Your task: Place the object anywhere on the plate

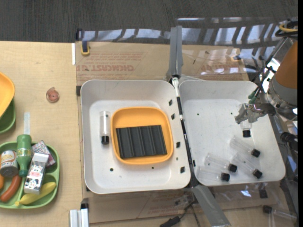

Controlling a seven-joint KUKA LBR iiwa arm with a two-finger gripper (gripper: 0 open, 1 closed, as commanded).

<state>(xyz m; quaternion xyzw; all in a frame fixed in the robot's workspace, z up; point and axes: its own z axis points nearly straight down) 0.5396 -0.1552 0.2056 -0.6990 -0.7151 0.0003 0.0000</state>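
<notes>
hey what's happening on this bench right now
A robot arm reaches in from the right, with its gripper over the right bin, just above a cluster of clear black-capped vials. The yellow plate sits in the left bin with a dark ridged block on it, and one vial lies beside the plate. Whether the gripper holds anything can't be told.

A robotics lab: two white bins (90, 126) on a cardboard-covered bench (38, 70), toy food (28, 171) alongside.

Single fixed camera above bench, looking down at slant on both white bins (90, 141); arm (286, 74) enters from right.
</notes>
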